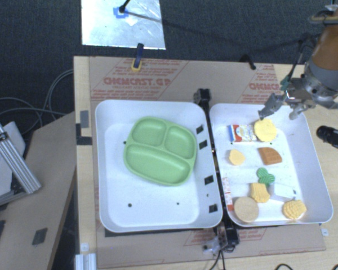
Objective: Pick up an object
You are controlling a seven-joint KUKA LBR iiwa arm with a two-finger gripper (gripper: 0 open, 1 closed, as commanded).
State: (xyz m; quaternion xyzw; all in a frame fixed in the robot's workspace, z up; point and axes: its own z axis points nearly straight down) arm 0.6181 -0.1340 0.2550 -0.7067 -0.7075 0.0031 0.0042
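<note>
My tool point(280, 109) hovers, spread wide, over the right bin point(318, 167).
Nothing gripped; approach in hand. Next I must descend onto the yellow disc point(265, 131), just below my fingers.

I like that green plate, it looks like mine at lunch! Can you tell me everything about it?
The green plate is a pale green divided tray, likely plastic, with rounded corners. Raised ridges split it into three sections: two smaller ones along the far side and one long one nearer the camera. It lies flat and right side up, turned slightly askew, near the middle of the left white bin. Nothing sits in it, and it touches only the bin floor.
</note>
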